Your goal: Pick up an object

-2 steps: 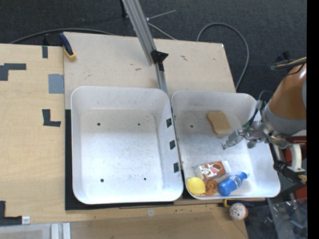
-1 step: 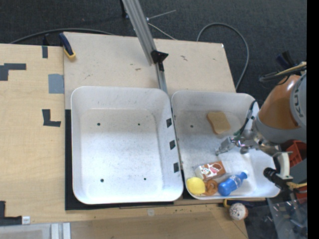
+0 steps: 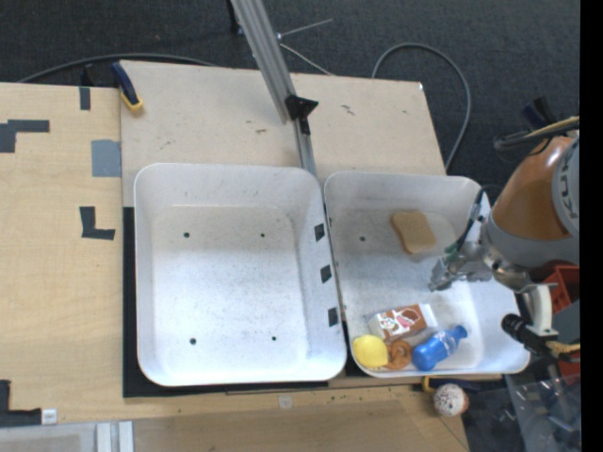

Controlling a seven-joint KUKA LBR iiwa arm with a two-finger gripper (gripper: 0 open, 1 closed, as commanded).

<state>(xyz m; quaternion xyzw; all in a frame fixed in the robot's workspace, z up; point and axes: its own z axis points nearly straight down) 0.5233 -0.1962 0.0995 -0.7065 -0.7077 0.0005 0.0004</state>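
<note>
Though I cannot tell the state of the tool (image 3: 450, 273), the tan sponge (image 3: 414, 232) just beside it, toward the far edge of the right bin (image 3: 377, 188), looks light, soft and squashy, best pinched across its narrow sides.

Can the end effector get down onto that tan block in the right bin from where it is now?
Probably yes. The tan block lies alone on bare bin floor, apart from the other items, and the end effector hovers just beside it with nothing between.
</note>
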